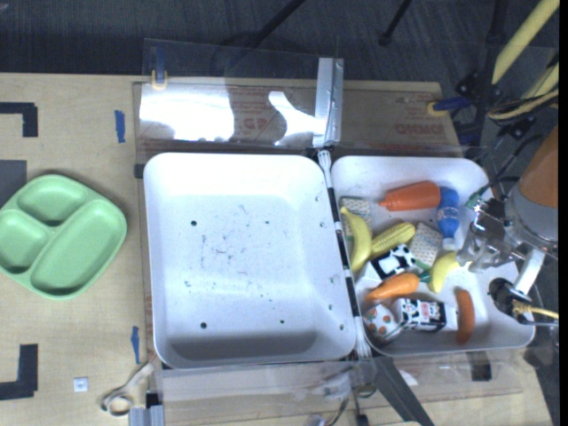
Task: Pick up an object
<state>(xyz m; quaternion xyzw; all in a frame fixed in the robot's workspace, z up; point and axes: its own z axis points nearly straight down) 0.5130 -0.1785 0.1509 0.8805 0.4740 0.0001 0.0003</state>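
Observation:
The right bin [404,164] holds a heap of toy food. An orange carrot [412,195] lies at the back beside a blue piece [448,209]. A banana [358,238] and a yellow corn cob [394,236] sit in the middle. Nearer the front are a second carrot [395,285], a yellow lemon [441,270], a black-and-white patterned box [419,312], a spotted ball [380,319] and a red sausage [464,314]. My gripper [482,240] hangs over the bin's right side, just right of the lemon and above the sausage. Nothing is visibly held.
The left bin [235,162] lies beside the right one, a thin divider between them. A green sectioned plate [59,234] rests on the bench at far left. A clear panel [232,105] stands behind the bins. Cables and the arm's body crowd the right edge.

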